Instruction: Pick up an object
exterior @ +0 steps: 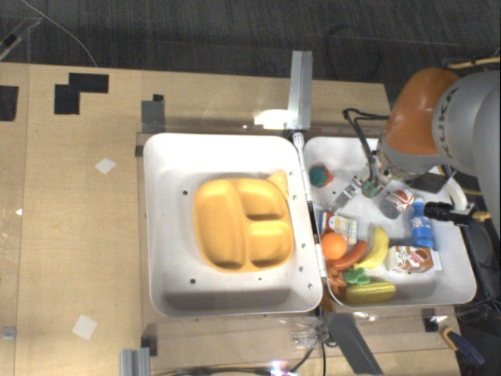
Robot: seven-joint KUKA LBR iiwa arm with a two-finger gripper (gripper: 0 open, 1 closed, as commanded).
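We look down on a pale wood counter [70,233] with black marks [78,91] near its far left corner and small pale squares [105,165] scattered on it. Beyond the counter's far edge lies dark grey carpet [196,14], with a thin cable [63,22] running across it.

Two white bins sit side by side. The left bin [168,210] holds a yellow tray [241,222] with divided compartments, lying near its middle. A metal post [300,88] stands at the far end of the seam between the bins.

The right bin [458,280] is crowded: a teal ball [320,176] at the far left, an orange [334,245], a red sausage [351,255], a banana [379,246], a blue bottle [421,229], a white packet [410,260] and a yellow corn cob [371,292] at the near edge.

The arm [442,124] reaches in from the right, its orange band above the right bin. We see the gripper [368,186] low over the far part of that bin, near a small can [398,200]; we cannot tell how it is set, or whether it has anything.
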